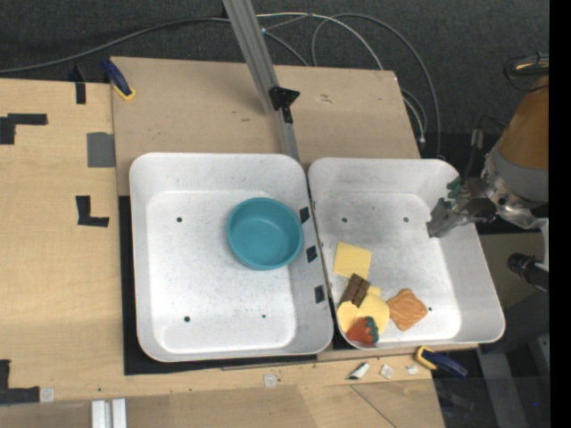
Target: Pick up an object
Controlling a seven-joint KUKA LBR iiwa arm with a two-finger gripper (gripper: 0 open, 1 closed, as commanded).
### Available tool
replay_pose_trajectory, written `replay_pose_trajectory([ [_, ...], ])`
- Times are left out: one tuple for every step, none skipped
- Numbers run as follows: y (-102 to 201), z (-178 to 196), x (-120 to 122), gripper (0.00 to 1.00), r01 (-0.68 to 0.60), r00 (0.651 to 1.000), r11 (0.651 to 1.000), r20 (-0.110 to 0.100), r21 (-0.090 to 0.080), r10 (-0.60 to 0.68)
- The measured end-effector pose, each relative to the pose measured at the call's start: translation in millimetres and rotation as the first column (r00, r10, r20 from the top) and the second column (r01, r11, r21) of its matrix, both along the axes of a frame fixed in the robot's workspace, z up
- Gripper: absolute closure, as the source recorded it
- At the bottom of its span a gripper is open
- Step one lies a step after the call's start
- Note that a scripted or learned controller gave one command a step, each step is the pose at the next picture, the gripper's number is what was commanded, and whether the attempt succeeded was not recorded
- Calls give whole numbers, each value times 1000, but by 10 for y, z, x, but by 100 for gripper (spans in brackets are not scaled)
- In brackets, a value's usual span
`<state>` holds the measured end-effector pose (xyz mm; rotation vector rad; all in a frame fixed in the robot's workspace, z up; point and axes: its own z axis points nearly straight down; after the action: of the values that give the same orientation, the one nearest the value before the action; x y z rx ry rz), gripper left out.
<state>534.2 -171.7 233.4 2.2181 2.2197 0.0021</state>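
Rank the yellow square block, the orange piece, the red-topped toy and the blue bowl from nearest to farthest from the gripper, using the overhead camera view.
Measured from the gripper at the right bin's right wall:
1. Orange piece, right bin, lower right. The yellow square block, mid right bin, is too close to call against it.
2. Red-topped toy, right bin's bottom edge.
3. Blue bowl, left bin.

Open floor across upper half of right bin (384, 181). Food pile (373, 306) crowded into near corner, tight against wall. Bowl (263, 232) mid left bin (169, 266).
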Motion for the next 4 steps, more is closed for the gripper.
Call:
replay_pose_trajectory([
  [537, -108, 245, 100, -6, 1000, 1000, -4, 3, 6],
  [932, -107, 433, 100, -5, 1000, 1000, -4, 3, 5],
  [1490, -176, 595, 100, -7, 1000, 1000, -5, 4, 7],
  [2022, -240, 802, 100, -6, 1000, 1000, -5, 3, 6],
])
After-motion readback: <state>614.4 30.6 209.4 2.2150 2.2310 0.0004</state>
